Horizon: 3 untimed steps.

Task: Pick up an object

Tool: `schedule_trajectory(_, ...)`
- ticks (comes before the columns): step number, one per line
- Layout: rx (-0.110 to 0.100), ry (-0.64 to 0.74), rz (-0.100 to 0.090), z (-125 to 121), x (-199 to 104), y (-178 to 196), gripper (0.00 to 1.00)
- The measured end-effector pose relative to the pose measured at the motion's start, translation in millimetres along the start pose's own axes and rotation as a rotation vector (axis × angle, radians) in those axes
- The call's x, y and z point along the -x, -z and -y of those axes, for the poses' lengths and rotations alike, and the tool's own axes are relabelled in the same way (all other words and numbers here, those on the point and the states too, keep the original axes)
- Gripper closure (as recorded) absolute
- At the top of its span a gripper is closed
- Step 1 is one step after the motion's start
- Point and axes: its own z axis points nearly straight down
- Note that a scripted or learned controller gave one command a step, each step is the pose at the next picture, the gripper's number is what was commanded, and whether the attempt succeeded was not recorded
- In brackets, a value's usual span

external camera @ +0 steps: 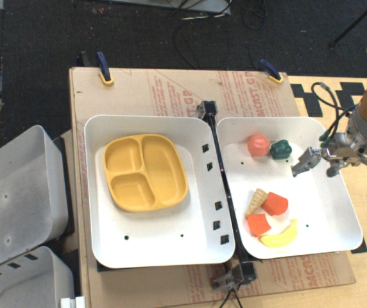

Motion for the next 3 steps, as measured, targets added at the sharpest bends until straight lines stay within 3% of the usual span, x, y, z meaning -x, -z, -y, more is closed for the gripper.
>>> schedule_trajectory(1, 0.01, 0.003, 0.002, -2.2, -0.2, 4.9, 0.0)
schedule_trajectory(3, 0.004, 0.0, 0.0, -6.6, 1.3, -104.0, 0.0)
